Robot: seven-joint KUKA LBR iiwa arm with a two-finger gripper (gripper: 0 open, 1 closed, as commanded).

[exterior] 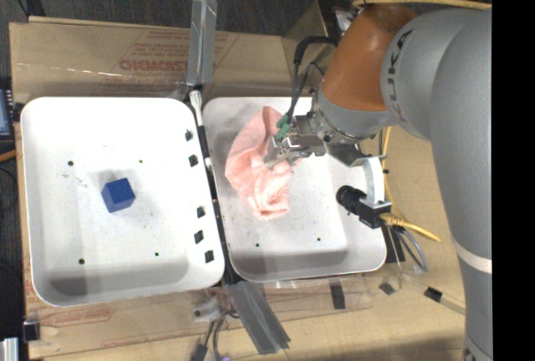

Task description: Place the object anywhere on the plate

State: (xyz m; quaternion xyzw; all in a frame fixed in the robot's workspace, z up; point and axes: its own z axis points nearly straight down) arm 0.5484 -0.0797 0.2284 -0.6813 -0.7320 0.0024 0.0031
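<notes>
Cloth [259, 175], pink and crumpled, lay in the right bin [322, 226] directly beneath the gripper [286, 144], and judging by that it was the thing to be moved. The gripper sat low over the cloth's upper right edge, seemingly touching the folds, but whether it was spread, pressed together or pinching fabric could not be told from above. From there, most of the cloth spread away to the view's left and toward the near side of the bin, its long axis running roughly from the far wall to the near one. The grey arm [435, 100] reached in from the right across the bin's rim. Well apart, in the left bin [84, 259], a small blue cube [119, 194] rested alone. A lift would likely need a firmer bite nearer the cloth's middle.
</notes>
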